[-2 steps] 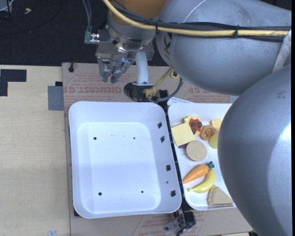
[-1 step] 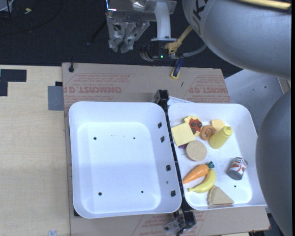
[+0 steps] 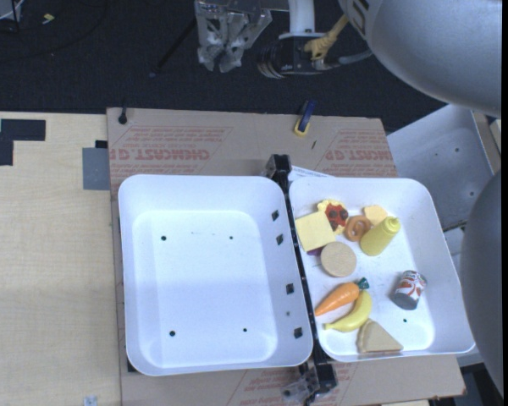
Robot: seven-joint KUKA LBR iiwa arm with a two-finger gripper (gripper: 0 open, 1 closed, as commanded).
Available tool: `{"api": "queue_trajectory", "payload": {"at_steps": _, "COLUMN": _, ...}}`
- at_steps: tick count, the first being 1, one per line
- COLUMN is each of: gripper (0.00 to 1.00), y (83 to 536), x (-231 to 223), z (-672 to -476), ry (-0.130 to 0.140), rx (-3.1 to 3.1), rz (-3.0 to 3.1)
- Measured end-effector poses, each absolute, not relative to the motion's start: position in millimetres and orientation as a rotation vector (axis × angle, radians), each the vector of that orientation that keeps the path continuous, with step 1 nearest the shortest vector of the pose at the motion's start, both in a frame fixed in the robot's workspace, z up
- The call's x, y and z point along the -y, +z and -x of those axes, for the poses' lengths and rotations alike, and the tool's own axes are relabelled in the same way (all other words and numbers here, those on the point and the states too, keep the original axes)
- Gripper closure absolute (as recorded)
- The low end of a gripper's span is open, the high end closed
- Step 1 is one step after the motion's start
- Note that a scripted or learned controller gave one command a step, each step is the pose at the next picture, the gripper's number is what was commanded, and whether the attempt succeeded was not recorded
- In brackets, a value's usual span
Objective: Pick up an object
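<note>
My gripper [image 3: 227, 42] hangs high at the top of the view, beyond the far edge of the bench and well away from both bins. Nothing is visible in it. The right bin [image 3: 436, 252] holds several toy foods: a yellow cheese block [image 3: 314, 231], a round tan cracker [image 3: 339, 260], a yellow bottle [image 3: 379, 236], a carrot [image 3: 340, 298], a banana [image 3: 354, 315], a small can [image 3: 409, 288] and a tan wedge [image 3: 377, 339]. A red and yellow piece [image 3: 334, 214] and a small orange ring [image 3: 356, 227] lie near the bin's far side.
The left bin [image 3: 135, 252] sits beside the right one, with a black divider [image 3: 289, 260] between them. Both rest on a cardboard sheet [image 3: 203, 146]. A yellow and blue clip [image 3: 303, 122] lies on the cardboard's far edge. The grey arm [image 3: 432, 32] fills the upper right.
</note>
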State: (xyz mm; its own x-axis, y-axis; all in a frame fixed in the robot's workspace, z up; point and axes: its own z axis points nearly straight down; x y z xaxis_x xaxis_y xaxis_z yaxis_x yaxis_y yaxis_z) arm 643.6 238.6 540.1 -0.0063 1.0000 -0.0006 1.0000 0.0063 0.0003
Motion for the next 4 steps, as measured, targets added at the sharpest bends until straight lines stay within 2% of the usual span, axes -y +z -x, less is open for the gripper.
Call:
{"api": "queue_trajectory", "payload": {"at_steps": 1, "gripper": 1.00, "y": 391, "x": -242, "z": -642.8, "ry": -0.029, "rx": -2.225, "rz": -2.230}}
{"api": "queue_trajectory", "payload": {"at_steps": 2, "gripper": 1.00, "y": 515, "x": -244, "z": -643.4, "ry": 0.011, "rx": -2.225, "rz": -2.213}}
{"api": "queue_trajectory", "payload": {"at_steps": 3, "gripper": 1.00, "y": 294, "x": -244, "z": -641.4, "ry": -0.027, "rx": -2.227, "rz": -2.227}}
{"api": "queue_trajectory", "payload": {"at_steps": 4, "gripper": 1.00, "y": 366, "x": -243, "z": -644.4, "ry": 0.003, "rx": -2.223, "rz": -2.219}}
